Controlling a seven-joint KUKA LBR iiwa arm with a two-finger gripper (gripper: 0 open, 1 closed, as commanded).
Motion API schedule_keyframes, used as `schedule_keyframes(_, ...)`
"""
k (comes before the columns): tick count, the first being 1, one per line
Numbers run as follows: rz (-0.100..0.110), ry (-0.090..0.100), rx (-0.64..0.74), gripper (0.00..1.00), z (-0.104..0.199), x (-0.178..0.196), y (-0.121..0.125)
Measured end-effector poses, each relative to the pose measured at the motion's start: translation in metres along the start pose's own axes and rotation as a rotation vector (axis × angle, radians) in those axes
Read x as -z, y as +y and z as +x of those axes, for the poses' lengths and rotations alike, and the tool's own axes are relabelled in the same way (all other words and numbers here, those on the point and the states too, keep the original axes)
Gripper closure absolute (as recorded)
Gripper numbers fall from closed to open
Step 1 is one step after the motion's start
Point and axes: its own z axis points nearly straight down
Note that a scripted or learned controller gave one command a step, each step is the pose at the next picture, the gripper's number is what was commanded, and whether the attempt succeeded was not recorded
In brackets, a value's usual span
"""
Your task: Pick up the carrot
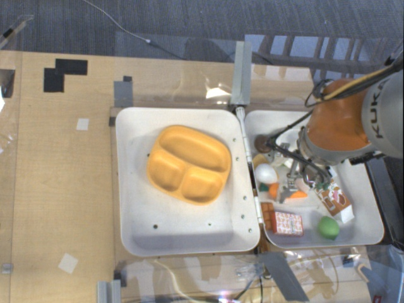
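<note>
You're looking at a robotics lab: a wooden worktop (57, 194) fitted with two white bins (189, 245) held by grey metal brackets (240, 74), a KUKA arm (353, 115) reaching in, loose cables (95, 8), black marker tape (63, 73) and grey carpet (189, 5) beyond.

Two white bins side by side — the left bin (129, 188) carries a yellow-orange divided plate (188, 163), plain, no pattern. In the right bin (366, 197), an orange carrot (297, 195), a white egg-shaped piece (265, 173), a bright green ball (328, 227), and a red box with small printed pictures (287, 223). Above them the grey arm shows its orange band (338, 118) — over a pale tan bench (57, 182).
</note>
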Motion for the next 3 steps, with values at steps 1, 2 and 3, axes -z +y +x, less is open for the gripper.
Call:
schedule_keyframes(1, -0.003, 0.002, -0.291, 0.0, 0.01, -0.001, 0.001)
schedule_keyframes(2, -0.003, 0.007, -0.365, 0.0, 0.018, -0.003, -0.008)
schedule_keyframes(3, -0.003, -0.012, -0.36, 1.0, 0.012, 0.012, -0.007)
